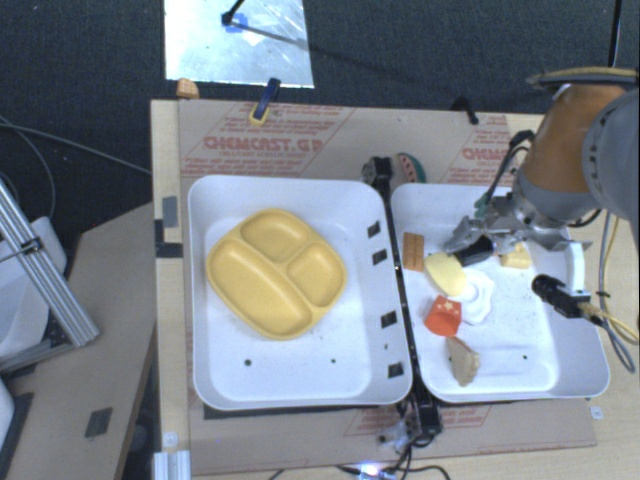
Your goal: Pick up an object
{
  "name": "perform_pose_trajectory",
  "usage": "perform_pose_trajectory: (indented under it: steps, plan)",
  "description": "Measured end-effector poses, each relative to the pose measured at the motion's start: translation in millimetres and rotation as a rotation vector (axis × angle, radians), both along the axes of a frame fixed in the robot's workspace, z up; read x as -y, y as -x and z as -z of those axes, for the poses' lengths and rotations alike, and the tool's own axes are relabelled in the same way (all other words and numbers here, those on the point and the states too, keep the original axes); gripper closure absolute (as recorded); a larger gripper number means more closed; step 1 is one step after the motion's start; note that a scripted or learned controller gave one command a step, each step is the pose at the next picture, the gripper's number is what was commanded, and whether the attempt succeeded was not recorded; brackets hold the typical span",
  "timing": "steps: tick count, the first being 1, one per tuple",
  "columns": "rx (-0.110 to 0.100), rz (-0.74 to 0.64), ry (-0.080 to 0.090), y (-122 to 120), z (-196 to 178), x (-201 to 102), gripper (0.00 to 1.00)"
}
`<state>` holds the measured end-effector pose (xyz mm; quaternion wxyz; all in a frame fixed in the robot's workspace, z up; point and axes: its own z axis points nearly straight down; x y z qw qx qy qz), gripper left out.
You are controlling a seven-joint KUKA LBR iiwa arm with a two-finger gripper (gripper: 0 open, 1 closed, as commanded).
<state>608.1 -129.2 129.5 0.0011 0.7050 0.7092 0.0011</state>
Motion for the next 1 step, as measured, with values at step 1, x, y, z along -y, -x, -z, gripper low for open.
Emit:
perform_pose_trajectory:
  steps: [1]
  plan:
    - [0.002,0.001,0.000,-0.9,-10.2,1.1,1.00]
